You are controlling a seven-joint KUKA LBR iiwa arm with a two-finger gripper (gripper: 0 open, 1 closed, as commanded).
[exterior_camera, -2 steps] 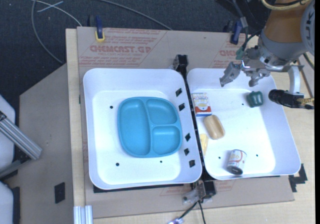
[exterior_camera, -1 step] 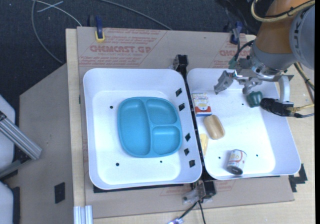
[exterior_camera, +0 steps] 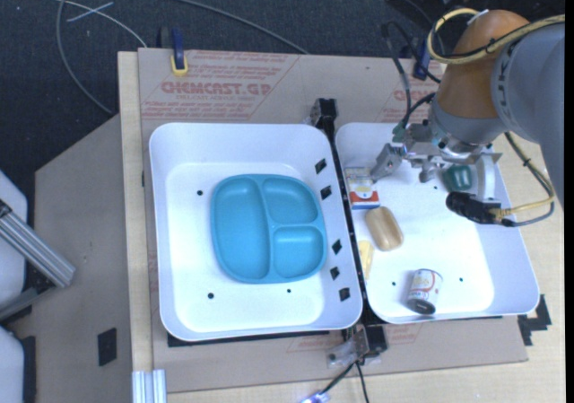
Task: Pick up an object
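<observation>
Camera view: sponge (exterior_camera: pixel 387 229) lies below tool (exterior_camera: pixel 401 159) (apart).

The left bin (exterior_camera: pixel 170 213) holds a blue divided plate (exterior_camera: pixel 267 228) at its centre. In the right bin (exterior_camera: pixel 502 275), the gripper (exterior_camera: pixel 395 159) hangs at eleven o'clock, a tan sponge (exterior_camera: pixel 387 228) near centre, a small can (exterior_camera: pixel 422 290) at six o'clock.

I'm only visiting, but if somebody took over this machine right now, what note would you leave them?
Gripper: over the far end of the right bin; nothing seen between its fingers.
Right bin holds a tan sponge-like block, a small can lying on its side, a red and white packet and a yellow piece by the divider.
Left bin holds a blue divided plate.
Done: nothing lifted yet.
Left: grasp one object and raise it.
</observation>
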